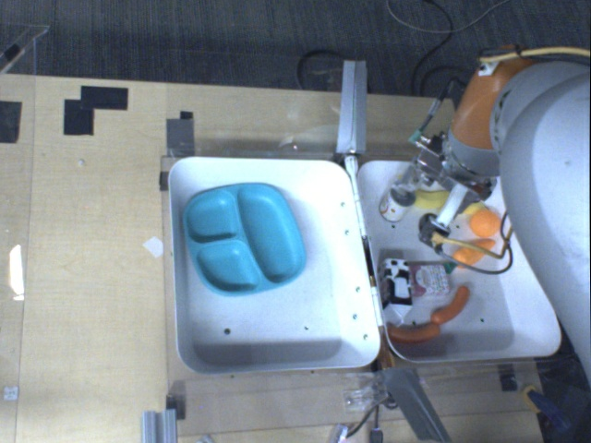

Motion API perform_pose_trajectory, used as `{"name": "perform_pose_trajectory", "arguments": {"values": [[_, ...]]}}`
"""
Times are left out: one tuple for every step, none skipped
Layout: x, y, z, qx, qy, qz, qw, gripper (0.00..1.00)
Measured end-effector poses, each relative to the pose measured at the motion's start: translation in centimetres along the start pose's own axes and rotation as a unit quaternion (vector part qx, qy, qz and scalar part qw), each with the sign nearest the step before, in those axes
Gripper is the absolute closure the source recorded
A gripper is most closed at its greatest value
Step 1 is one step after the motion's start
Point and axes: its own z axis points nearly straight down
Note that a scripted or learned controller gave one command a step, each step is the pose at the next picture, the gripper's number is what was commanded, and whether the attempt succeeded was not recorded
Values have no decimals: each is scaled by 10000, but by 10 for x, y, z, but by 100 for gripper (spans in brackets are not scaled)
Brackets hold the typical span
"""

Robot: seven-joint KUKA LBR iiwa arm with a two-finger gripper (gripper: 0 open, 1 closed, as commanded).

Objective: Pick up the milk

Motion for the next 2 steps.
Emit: {"name": "perform_pose_trajectory", "arguments": {"values": [[7,3,-16,-73,62,-61,9999,100],[7,-73,-60,168,-78,61,9998,100]]}}
